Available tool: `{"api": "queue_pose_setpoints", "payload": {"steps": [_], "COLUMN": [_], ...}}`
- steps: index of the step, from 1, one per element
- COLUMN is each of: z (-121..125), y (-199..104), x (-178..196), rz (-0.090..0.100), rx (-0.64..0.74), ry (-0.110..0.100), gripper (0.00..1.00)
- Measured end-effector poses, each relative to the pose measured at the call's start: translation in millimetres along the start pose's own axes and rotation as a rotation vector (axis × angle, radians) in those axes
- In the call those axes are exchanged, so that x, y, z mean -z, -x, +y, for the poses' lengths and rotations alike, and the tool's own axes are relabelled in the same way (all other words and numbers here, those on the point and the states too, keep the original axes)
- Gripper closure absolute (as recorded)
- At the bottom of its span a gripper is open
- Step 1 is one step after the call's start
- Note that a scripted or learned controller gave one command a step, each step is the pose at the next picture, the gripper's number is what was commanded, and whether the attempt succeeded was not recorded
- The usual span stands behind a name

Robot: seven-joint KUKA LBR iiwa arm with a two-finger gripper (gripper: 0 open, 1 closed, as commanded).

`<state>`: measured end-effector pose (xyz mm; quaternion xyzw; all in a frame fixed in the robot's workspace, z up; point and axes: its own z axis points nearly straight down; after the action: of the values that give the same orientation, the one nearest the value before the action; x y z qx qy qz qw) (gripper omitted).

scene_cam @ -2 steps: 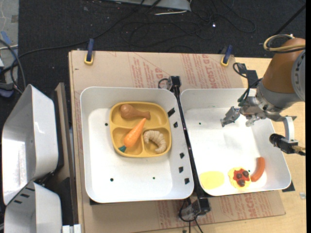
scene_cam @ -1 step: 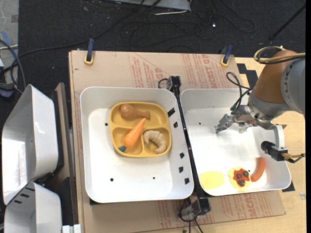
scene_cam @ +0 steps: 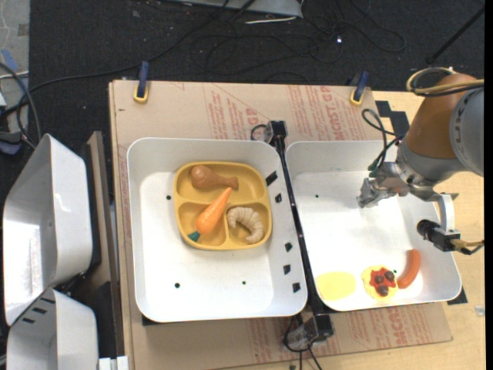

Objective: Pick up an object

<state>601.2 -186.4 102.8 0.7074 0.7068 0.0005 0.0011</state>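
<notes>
The gripper (scene_cam: 373, 193) hangs low over the upper part of the right bin (scene_cam: 339, 168); whether its fingers are apart or closed cannot be told, and nothing is seen between them. The toy sausage (scene_cam: 410, 269) lies near that bin's lower right corner, just beside a small pizza piece (scene_cam: 380, 280) and a flat yellow slice (scene_cam: 337, 285). It looks light, stiff and smooth-skinned, so it may slip; a pinch across its narrow middle seems best.

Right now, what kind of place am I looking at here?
Probably a robotics lab test bench. A robot arm reaches over two white bins, toy food sits in a yellow divided plate, and loose cables trail across the dark floor.
</notes>
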Motion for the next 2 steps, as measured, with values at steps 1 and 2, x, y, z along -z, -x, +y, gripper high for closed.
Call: {"api": "queue_pose_setpoints", "payload": {"steps": [1, 2], "z": [-4.3, -6.2], "y": [-0.4, 1.2], "x": [44.7, 88.0], "rz": [-0.001, -0.001], "rx": [-0.001, 0.002], "ry": [0.003, 0.002], "gripper": [1.00, 1.00]}}
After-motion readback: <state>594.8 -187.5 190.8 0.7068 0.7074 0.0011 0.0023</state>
